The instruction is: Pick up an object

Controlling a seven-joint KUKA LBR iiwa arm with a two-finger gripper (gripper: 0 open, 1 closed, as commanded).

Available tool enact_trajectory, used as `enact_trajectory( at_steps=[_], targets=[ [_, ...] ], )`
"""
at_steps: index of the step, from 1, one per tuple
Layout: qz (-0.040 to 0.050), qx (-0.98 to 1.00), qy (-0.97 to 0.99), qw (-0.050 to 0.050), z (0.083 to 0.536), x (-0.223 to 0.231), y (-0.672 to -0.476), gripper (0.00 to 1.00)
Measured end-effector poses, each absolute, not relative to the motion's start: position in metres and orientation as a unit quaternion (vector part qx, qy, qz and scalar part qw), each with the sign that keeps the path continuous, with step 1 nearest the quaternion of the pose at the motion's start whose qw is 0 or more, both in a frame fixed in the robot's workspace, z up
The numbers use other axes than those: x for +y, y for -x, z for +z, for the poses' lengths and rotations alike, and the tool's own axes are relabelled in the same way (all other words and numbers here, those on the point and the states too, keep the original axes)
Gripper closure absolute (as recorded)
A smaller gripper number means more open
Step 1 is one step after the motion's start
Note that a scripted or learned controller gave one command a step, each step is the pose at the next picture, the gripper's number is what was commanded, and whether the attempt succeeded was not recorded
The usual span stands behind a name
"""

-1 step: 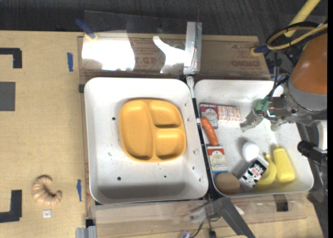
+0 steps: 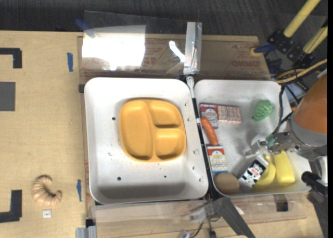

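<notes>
The camera view looks down at a slant on a tan desk (image 2: 36, 127) carrying two shallow white bins side by side. The left bin (image 2: 99, 179) holds a yellow compartment plate (image 2: 152, 128), lying flat near the bin's middle, with one long compartment on its left and two smaller ones on its right.

The right bin (image 2: 234, 88) holds the loose objects. Along its left wall lie an orange carrot (image 2: 209, 130), slanted, and just below it a small red-and-white carton (image 2: 217, 159). Above the carrot a pink-and-white box (image 2: 222, 113) lies flat, touching or nearly touching the carrot's upper end. A green leafy toy (image 2: 263, 110) sits apart near the bin's upper right. At the bottom edge a brown round object (image 2: 227, 183) rests beside a black-and-white patterned item (image 2: 254, 172), which touches a yellow banana-like piece (image 2: 265, 176); a yellow block (image 2: 284, 168) stands just right of that.

The arm, with its orange band (image 2: 315, 109), reaches in from the right over the right bin. The gripper (image 2: 263, 147) hangs low over the bin's right half, just above the yellow pieces and the patterned item. Its fingers are metallic and blurred against the clutter: I cannot tell whether they are wide or narrow, and nothing is plainly seen between them.

On the desk, well left of the bins, lies a curled tan object (image 2: 46, 190). Behind the bins stands a clear plastic sheet (image 2: 135, 49) over cardboard.
</notes>
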State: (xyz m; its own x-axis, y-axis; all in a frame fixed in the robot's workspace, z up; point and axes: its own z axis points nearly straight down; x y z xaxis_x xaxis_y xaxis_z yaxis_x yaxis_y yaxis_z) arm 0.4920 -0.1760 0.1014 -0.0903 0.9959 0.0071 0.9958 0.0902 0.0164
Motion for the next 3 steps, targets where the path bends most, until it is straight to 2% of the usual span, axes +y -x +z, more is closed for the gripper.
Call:
enact_trajectory(
  at_steps=[1,2,3],
  targets=[
    [-0.0007,0.758,-0.652,0.003,0.099,-0.106,-0.480,0.00],
    [0.0022,0.759,-0.651,0.004,0.110,-0.104,-0.482,1.00],
    [0.0017,0.722,-0.692,0.001,0.186,-0.060,-0.521,1.00]
  ],
)
